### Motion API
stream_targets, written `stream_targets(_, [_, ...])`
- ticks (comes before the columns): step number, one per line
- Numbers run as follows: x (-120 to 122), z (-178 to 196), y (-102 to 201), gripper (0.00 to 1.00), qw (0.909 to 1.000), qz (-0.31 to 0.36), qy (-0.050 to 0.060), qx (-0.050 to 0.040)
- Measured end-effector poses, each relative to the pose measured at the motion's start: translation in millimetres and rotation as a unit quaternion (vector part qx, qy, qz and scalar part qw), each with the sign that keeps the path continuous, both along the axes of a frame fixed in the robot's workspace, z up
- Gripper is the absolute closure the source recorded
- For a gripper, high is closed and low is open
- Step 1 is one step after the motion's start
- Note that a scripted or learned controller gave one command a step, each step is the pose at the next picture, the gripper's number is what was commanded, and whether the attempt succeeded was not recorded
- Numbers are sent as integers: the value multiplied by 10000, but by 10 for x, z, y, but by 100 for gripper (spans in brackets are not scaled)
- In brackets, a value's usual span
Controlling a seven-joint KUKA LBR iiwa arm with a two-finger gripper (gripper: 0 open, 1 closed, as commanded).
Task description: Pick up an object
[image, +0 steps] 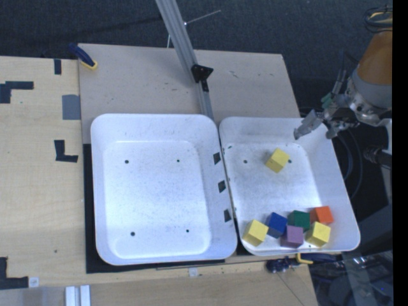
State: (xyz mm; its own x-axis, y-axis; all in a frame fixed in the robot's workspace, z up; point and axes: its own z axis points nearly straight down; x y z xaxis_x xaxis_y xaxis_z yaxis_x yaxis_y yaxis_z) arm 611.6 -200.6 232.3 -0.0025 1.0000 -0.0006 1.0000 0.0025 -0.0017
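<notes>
Camera view has the grey arm with its orange band at the right edge of the frame, and its two-finger hand (313, 125) hangs over the upper right rim of the right-hand shallow white plastic bin (255, 139), its grey fingers pointing toward the left of the frame; at this slant I cannot tell whether they are spread or pressed together, and nothing shows between them. The nearest candidate is a lone yellow wooden cube (277, 160), lying down and to the left of the hand, near it but apart, on the bare speckled floor of that bin in its upper half. The cube is turned so that a corner faces the lower edge of the frame; being a cube it has no long axis, so the fingers would, I judge, want to line up with a pair of its flat faces. It has open floor on every side, which makes it an easier pick than the cluster along the bin's lower right wall: a second yellow cube (256, 232), a blue cube (276, 224), a green cube (298, 219), a purple cube (294, 235), an orange cube (322, 215) and a third yellow cube (319, 234), packed touching or nearly so. The left-hand white bin (102, 171) lies further left on the pale wooden tabletop (134, 75), well apart from the hand.
</notes>
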Motion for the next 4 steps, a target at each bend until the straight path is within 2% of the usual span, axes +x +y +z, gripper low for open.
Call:
stream_targets(1, [0, 0, -1, 0, 10000, 0, 1, -4])
stream_targets(2, [-41, -645, -5, 0, 10000, -5, 31, 6])
stream_targets(3, [39, -1094, 54, 0, 10000, -8, -14, -1])
stream_targets(4, [97, -1169, 42, 0, 9999, -1, -108, -31])
